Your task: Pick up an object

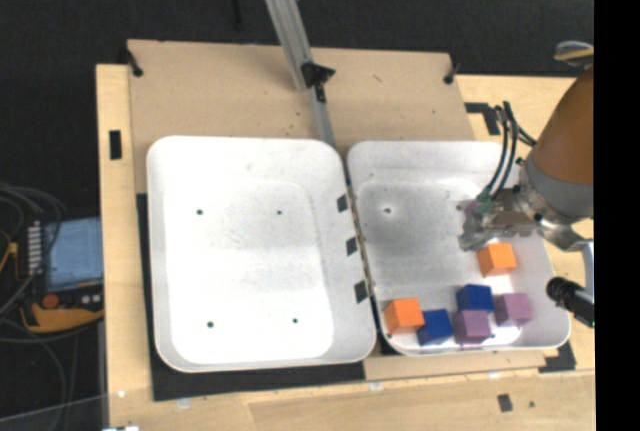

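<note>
We see the end effector (478, 231) low over the right bin (420, 179), near that bin's right side, hanging from the grey arm (560, 184) that comes in from the right with its orange band just above. Its fingers are small and blurred against the bin floor, so we cannot tell whether they are apart or together, and we cannot make out anything between them.

Just below and to the right of the end effector lies an orange block (498, 258), close enough that the two seem nearly touching. It is roughly cube-shaped, with no clear long axis, and sits slightly turned against the bin's edges.

Farther out, along the near wall of the right bin, we find a loose row of blocks: a second orange block (404, 314) at the left, a blue block (435, 327) beside it, a purple block (473, 326) next, a darker blue block (476, 298) just behind that, and a paler purple block (515, 308) at the right end. All look squarish.

The left bin (250, 249) sits against the right one on the counter (290, 79). A metal pole (285, 14) slants up from behind the bins.
</note>
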Tool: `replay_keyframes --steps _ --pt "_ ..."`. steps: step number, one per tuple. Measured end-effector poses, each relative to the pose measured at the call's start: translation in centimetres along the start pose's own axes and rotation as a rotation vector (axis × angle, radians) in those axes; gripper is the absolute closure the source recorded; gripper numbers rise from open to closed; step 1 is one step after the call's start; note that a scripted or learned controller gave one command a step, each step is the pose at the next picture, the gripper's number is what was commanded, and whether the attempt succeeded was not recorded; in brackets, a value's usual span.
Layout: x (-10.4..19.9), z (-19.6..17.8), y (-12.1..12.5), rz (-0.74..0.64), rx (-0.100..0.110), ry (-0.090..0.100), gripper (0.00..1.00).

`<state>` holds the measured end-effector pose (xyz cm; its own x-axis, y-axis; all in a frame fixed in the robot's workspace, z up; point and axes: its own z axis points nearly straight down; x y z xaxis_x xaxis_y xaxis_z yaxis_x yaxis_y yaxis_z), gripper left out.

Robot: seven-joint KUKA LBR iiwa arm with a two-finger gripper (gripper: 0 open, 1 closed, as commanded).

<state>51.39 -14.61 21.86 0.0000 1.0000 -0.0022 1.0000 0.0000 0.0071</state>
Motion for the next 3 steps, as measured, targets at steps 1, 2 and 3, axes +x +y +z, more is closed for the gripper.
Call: replay_keyframes --steps 1,2,3 --pt "0.3 -5.9 -0.6 -0.004 -0.002 0.000 1.00" --pt "4.2 -4.6 1.9 -0.006 0.005 0.001 1.00" --pt "8.1 -3.5 4.0 -0.005 0.004 0.001 1.00"
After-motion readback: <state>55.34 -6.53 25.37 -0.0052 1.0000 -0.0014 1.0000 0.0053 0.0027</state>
